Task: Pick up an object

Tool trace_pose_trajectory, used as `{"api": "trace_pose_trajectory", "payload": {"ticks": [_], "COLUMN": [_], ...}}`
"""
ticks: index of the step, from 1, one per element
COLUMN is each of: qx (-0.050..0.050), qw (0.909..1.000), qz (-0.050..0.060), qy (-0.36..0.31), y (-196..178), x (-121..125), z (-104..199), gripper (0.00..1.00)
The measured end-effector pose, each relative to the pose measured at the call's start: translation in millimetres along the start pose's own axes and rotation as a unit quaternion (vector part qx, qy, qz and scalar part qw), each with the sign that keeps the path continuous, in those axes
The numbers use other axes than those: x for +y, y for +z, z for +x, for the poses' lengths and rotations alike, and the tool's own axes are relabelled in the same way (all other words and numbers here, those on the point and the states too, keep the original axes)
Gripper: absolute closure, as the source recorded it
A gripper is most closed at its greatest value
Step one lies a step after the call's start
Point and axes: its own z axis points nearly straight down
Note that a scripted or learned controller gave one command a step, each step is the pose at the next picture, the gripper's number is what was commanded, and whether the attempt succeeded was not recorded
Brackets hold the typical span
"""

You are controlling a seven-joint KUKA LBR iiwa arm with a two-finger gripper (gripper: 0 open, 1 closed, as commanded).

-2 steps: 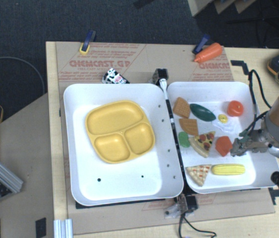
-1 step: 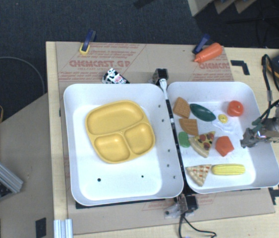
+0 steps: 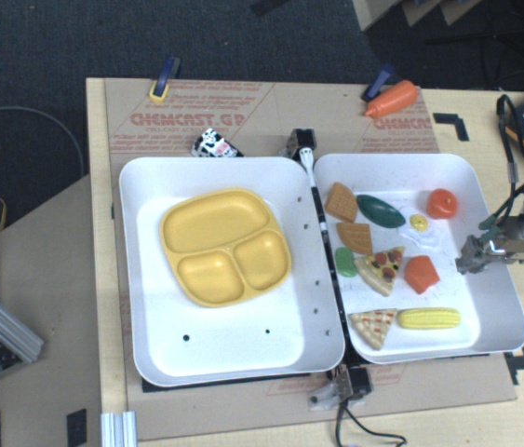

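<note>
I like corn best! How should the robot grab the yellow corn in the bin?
Probably straight down from above, pinching across the middle of the corn. It lies flat and long, left to right, so its narrow width suits the gripper, and the pizza slice crowds its left end.

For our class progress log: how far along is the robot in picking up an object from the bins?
Done: nothing looks picked; the corn cob, red block and pizza slices all lie in the right bin.
In hand: the pincer sits at that bin's right edge, with no item seen in it.
Left: reach, grasp and lift one item.
</note>
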Motion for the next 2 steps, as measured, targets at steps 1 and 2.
{"api": "trace_pose_trajectory", "payload": {"ticks": [1,2], "qx": [0.001,0.001], "qw": [1.0,1.0], "qz": [0.0,0.0], "qy": [-0.002,-0.003], "y": [0.3,1.4], "x": [29.3,76.0], "z": [31.8,76.1], "gripper": [1.0,1.0]}}
